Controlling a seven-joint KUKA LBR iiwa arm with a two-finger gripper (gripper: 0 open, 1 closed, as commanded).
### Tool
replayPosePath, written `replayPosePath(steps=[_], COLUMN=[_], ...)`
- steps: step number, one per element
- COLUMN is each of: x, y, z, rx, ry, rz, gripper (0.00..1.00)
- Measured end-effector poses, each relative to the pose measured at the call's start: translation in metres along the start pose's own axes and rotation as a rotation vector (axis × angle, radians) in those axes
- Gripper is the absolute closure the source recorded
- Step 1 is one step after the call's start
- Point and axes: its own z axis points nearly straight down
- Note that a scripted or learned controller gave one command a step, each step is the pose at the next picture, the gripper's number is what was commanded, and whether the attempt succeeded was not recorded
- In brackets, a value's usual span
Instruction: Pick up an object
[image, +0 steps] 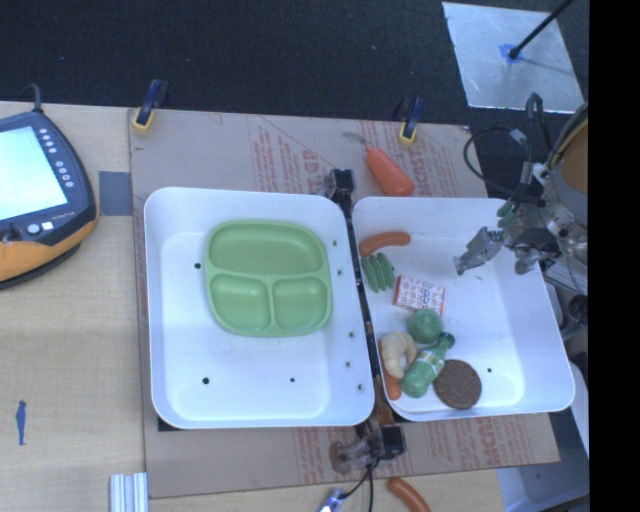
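My gripper (496, 262) hangs over the upper right part of the right bin (520, 330), open with nothing between its fingers. To its left and below lie the bin's objects: a sausage (385, 241), a dark green vegetable (378, 271), a red-and-white packet (418, 294), a green ball (424, 325), a green bottle (428, 365), a brown round cookie (458, 384) and a pale yellowish piece (397, 350). The packet is the nearest of these to the gripper, a short way to its lower left.
The left bin (180, 340) holds a green divided plate (268, 277). An orange carrot (388, 172) lies on the cardboard behind the bins, and another orange piece (410, 492) in front. A control pendant (35, 190) sits at far left. Clamps (148, 105) hold the cardboard.
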Motion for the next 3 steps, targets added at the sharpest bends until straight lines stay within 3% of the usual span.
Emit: replayPosePath(steps=[1, 2, 3], x=[0.026, 0.008, 0.007], y=[0.009, -0.002, -0.002], z=[0.125, 0.176, 0.166], rx=[0.002, 0.002, 0.002], ry=[-0.001, -0.001, -0.002], rz=[-0.001, -0.001, -0.004], gripper=[0.00, 0.00, 1.00])
